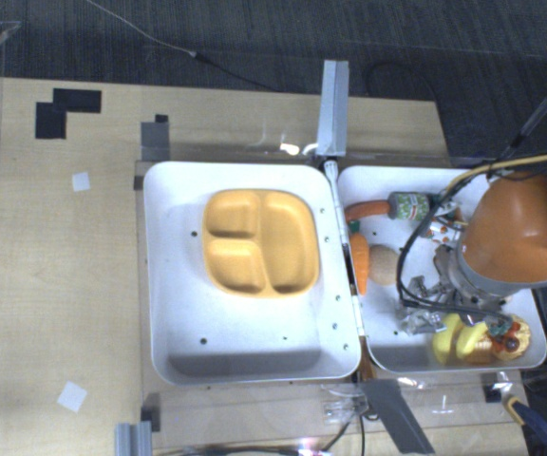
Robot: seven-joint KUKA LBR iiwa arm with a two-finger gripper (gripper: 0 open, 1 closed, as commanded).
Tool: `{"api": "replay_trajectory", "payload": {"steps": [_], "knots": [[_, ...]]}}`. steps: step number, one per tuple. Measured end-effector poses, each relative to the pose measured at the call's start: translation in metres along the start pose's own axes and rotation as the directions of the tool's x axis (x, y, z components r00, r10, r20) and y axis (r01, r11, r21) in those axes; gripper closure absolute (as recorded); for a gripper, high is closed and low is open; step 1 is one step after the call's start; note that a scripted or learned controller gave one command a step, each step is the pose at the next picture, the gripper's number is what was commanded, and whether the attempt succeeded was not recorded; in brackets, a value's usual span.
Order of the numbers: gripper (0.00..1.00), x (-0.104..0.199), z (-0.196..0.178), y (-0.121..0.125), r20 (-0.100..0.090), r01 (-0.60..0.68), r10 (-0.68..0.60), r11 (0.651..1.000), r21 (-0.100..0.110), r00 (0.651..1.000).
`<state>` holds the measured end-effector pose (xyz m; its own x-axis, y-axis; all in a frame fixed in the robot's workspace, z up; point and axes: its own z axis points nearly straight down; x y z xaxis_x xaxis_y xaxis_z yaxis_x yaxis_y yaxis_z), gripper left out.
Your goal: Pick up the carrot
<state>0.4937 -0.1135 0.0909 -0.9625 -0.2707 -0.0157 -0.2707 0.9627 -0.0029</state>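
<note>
My claw [425, 313] sits low in the right bin [380, 350], near side, half buried under the wrist and cables; can't tell if it's open or closed, and I see nothing I'd call gripped. Just right of it: a yellow toy [456, 338]. The carrot [359, 260] lies well left of the claw, along the bin's left wall, beside a tan roundish item [384, 265]. Further back, a green bottle [411, 205]. Left bin [169, 283] holds a yellow divided tray [258, 240]. I'd judge this as approach step, no pick yet. Next move prob. calls for shifting left & slightly far, lining up across the carrot w/o hitting the wall.
</note>
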Motion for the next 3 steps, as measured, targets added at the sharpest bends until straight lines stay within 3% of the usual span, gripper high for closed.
{"api": "replay_trajectory", "payload": {"steps": [1, 2, 3], "knots": [[1.0, -0.004, -0.01, -0.082, -0.005, 0.341, -0.341, 0.94, 0.001, 0.94], [1.0, -0.006, -0.037, -0.033, -0.005, 0.389, -0.389, 0.921, -0.003, 0.921], [1.0, -0.014, -0.054, 0.012, -0.007, 0.135, -0.135, 0.991, -0.002, 0.991]]}}
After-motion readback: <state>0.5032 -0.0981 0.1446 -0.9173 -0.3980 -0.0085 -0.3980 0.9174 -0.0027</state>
